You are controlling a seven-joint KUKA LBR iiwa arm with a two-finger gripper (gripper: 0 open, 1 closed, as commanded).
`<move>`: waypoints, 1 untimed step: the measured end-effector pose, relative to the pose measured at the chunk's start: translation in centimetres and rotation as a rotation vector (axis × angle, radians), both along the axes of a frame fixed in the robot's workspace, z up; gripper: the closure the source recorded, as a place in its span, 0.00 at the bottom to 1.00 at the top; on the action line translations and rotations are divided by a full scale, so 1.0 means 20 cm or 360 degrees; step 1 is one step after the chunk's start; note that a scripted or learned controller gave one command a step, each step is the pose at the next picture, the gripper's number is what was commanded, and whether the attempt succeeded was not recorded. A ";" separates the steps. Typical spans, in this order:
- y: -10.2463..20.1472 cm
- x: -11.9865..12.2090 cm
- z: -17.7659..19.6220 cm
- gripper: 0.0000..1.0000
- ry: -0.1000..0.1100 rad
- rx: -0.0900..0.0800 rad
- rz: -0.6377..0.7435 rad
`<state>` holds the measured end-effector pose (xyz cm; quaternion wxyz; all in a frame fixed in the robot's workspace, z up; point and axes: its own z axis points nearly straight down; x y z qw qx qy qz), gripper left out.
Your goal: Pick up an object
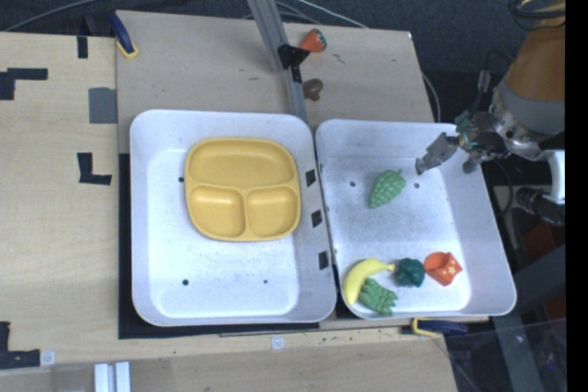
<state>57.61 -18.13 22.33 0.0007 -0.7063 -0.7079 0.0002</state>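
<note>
In the right bin (478,225), a green bunch of grapes (387,188) lies near the middle. Along the bin's front edge sit a yellow banana (360,274), a light green leafy piece (378,296), a dark teal piece (409,273) and an orange-red pepper (443,268). My gripper (447,162) hangs over the bin's upper right part, to the right of the grapes and slightly above them in the view. It is open, its fingers are spread, and nothing sits between them.
The left bin (156,225) holds a yellow divided plate (243,188). A grey pole (262,0) slants down to the bins' shared back edge. A small orange object (314,39) and a brown one (313,89) lie on the board behind the bins.
</note>
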 end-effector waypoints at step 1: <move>0.00 0.00 0.00 0.00 0.0000 0.0000 0.0000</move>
